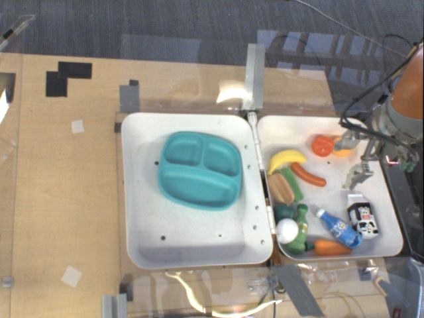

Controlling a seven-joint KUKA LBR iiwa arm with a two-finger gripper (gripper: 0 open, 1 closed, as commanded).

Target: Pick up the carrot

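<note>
At the right edge of the frame the arm (405,105) shows a rounded orange band above a grey wrist section. Black cables loop from it toward the upper right. Below the wrist, the gripper (363,164) is bare grey metal, with slim, angular fingers (358,177).

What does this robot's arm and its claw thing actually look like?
The arm is grey with an orange band above the wrist. Black cables loop around it. At its tip sits a small metallic gripper with two thin silvery fingers, built from bare grey metal parts.
</note>
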